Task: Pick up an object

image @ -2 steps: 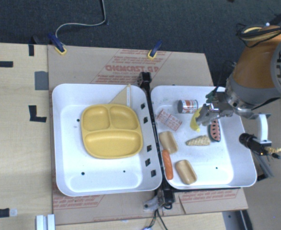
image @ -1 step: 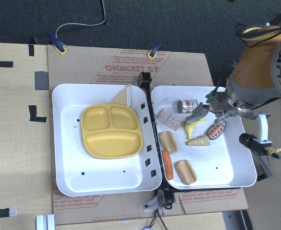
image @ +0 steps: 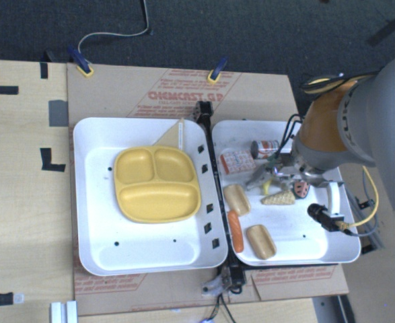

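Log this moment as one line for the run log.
phase: reaching | gripper: low in right bin, above wedge-shaped piece | grasp: none seen | left bin: yellow divided plate

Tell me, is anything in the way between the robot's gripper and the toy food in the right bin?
Nothing visible is. The gripper is already down in the right bin, among the small items, next to a wedge-shaped piece. The bread rolls and the carrot lie uncovered just left of it.

Right bin [image: 332, 251] holds toy hot dog [image: 235, 230], two buns [image: 260, 241], small packets [image: 236, 160].
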{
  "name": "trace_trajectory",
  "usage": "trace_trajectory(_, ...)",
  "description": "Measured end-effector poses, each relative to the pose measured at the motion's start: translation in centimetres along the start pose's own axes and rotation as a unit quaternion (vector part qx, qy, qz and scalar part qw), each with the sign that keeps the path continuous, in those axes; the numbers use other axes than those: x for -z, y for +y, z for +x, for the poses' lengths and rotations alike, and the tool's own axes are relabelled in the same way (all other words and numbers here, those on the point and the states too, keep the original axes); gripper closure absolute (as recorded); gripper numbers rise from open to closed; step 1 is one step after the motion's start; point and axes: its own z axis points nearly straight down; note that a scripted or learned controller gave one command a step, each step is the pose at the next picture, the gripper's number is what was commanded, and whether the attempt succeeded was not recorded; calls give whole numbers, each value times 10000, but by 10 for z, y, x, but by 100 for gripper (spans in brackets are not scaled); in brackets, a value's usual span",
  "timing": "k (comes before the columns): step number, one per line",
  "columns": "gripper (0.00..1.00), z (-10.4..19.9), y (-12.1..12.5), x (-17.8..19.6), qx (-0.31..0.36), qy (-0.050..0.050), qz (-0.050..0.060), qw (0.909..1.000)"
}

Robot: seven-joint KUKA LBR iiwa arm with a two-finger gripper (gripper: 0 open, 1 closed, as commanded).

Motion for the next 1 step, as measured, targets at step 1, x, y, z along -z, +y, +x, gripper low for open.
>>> trace_trajectory(1, 100, -1, 0, 9, -1, -5, 6, 10000)
